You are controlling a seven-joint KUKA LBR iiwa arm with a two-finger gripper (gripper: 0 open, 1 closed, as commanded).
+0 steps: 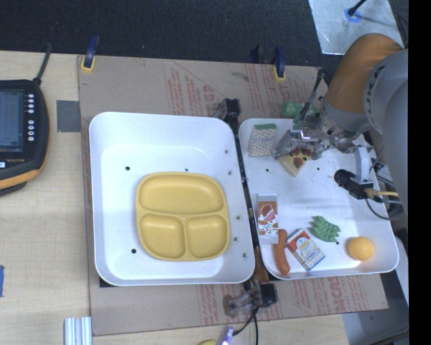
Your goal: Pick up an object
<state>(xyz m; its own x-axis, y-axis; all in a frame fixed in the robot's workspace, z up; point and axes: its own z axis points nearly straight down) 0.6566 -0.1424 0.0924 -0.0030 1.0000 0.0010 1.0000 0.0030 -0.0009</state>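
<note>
In the right bin, upper part, the tool sits low over a small yellow-and-red item; finger spread cannot be told. A hot dog, two cartons, green toy and orange lie nearer. Left bin holds a yellow tray.
</note>
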